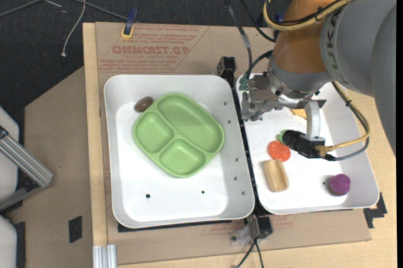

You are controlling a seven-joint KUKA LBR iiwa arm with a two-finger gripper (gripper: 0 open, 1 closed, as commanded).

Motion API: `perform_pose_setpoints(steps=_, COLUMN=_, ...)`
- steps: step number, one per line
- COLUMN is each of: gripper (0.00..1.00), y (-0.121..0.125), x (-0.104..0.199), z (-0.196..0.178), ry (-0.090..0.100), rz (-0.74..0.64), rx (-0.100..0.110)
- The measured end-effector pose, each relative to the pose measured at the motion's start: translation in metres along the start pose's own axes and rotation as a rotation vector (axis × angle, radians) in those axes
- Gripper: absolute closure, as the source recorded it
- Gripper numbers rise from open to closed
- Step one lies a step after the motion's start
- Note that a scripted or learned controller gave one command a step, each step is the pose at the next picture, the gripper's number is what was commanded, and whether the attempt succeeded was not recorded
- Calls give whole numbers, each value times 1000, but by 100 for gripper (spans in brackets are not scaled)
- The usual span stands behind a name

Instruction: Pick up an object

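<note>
Camera view: "CHEMCAST GP" cardboard sheet point(151, 50)

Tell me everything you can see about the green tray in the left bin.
The green tray is a pale green, plastic-looking divided plate with rounded corners and three compartments, all bare. It lies flat and turned at an angle in the upper middle of the left bin. A small brown object sits at its upper left rim; whether they touch is unclear.

A light-green sectioned plastic plate point(179, 133) — a small brown oval lump point(144, 104) by its upper-left rim; rightward, an orange ball point(279, 150), tan wooden cylinder point(275, 175), purple knobbly ball point(339, 184) — both bins white.
</note>
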State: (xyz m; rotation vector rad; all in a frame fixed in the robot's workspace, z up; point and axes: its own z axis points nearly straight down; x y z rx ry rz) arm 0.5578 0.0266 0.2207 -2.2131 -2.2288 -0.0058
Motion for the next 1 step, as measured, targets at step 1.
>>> perform_pose_setpoints(steps=1, gripper=100, y=33, x=49, z=-2, ry=-1, rz=1, rx=-1)
